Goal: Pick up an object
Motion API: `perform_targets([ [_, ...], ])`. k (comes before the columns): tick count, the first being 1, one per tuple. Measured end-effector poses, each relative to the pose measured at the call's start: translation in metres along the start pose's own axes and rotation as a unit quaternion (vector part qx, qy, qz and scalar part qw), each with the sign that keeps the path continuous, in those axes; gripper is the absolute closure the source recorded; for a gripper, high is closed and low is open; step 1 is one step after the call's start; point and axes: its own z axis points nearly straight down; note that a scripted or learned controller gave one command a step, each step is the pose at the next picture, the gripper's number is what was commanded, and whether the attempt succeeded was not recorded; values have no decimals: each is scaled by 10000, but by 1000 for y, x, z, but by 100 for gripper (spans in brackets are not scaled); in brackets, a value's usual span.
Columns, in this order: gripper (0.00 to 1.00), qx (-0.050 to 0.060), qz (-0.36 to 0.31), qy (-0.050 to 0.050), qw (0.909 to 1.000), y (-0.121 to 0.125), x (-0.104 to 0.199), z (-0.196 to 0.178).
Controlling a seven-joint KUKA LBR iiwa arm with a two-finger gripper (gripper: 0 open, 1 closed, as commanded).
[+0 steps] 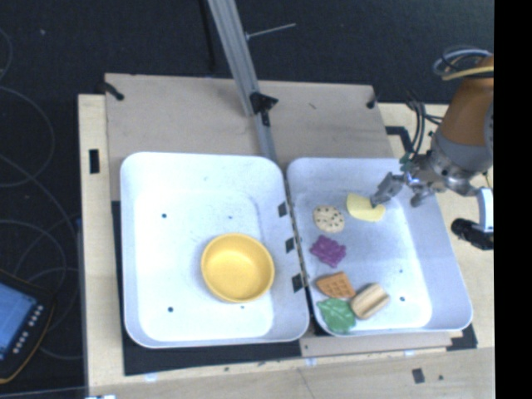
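Gripper [389, 191]: hovering over the right white bin [432, 306] — tip just beside the yellow wedge-shaped piece [364, 209]; finger state cannot be told.
Right bin contents: round speckled cookie [328, 219], purple block [327, 250], orange waffle piece [336, 286], tan bread roll [370, 300], green leafy piece [336, 315].
Left white bin [158, 189]: holding a yellow bowl [238, 267] — upright.

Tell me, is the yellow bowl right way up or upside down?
Right way up. The yellow bowl in the left bin shows its round rim and hollow inside, facing the camera, with nothing in it.
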Motion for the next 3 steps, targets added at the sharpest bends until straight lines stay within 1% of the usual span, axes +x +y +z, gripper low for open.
perform_targets([
  [1,0,-4,10,-2,10000,-1,-1,53],
  [2,100,-42,12,-7,10000,1,-2,38],
  [3,100,-61,4,0,10000,-6,-6,-23],
])
